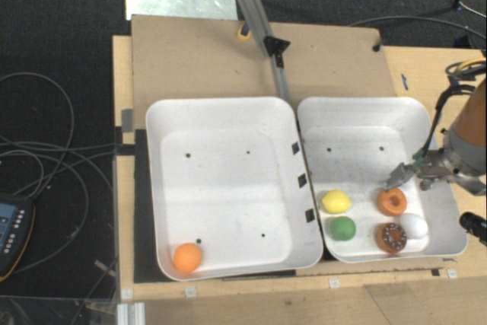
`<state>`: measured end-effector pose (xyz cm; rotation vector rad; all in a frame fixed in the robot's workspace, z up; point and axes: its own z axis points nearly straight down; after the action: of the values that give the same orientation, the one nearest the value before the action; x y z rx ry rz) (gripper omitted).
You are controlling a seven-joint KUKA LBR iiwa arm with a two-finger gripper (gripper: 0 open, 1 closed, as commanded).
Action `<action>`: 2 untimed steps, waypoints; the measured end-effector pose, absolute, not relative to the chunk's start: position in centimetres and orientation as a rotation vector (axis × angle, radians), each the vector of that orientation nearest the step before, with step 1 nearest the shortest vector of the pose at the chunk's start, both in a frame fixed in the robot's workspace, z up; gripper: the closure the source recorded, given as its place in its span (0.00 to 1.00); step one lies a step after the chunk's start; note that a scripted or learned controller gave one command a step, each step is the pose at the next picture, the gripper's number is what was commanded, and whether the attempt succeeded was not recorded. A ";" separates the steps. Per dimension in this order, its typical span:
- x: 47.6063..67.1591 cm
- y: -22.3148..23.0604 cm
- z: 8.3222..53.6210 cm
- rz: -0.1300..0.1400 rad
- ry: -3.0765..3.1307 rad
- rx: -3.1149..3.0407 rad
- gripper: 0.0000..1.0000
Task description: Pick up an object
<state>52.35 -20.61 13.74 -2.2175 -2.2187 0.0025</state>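
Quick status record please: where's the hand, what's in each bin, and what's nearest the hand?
hand: over the right bin, just above-left of the orange ring
hand contents: nothing visible between the fingers
right bin: yellow ball, green ball, orange ring, brown sprinkled donut, white ball, all clustered along the near side
left bin: one orange ball in the near-left corner
nearest to hand: orange ring
pick status: not yet done

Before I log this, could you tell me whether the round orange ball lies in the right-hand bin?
No, the round orange ball lies in the left bin's near corner.
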 end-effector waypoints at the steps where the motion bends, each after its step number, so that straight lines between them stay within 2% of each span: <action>1: 52.5 -20.7 15.2 -0.002 -2.225 -2.222 1.00; 2: 53.6 -21.0 21.1 -0.005 -2.234 -2.221 1.00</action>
<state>53.59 -21.02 21.10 -2.2210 -2.2336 -0.0055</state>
